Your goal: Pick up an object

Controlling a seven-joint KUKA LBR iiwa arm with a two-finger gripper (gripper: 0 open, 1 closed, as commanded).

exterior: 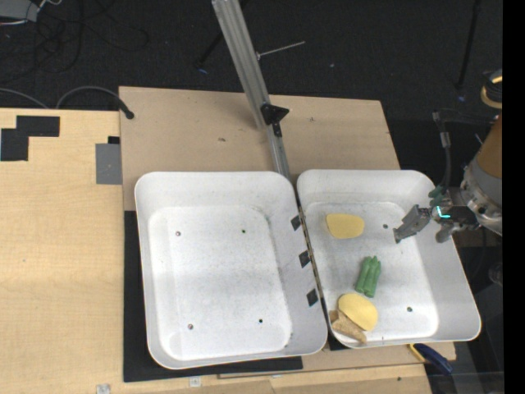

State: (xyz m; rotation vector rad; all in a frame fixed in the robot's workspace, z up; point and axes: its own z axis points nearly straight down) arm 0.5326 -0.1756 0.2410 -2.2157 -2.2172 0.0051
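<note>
1. Jaws (426,225) spread, nothing between, poised over the near-arm side of the right bin (385,183).
2. Could close on air: nearest target, the yellow oval piece (345,226), lying well apart, away from the arm.
3. Green piece (368,276) below and beside; could roll off under a glancing touch.
4. Yellow lump (358,310) and tan scrap (348,327) crowded against the bin wall, leaving poor room there.
5. Left bin (164,195) farther off on the desk (66,220).

no text, label, brand, number or sign can be read anywhere in this view, neither on the two white bins, nor on the objects lying in the right one, nor on the bench around them
</note>
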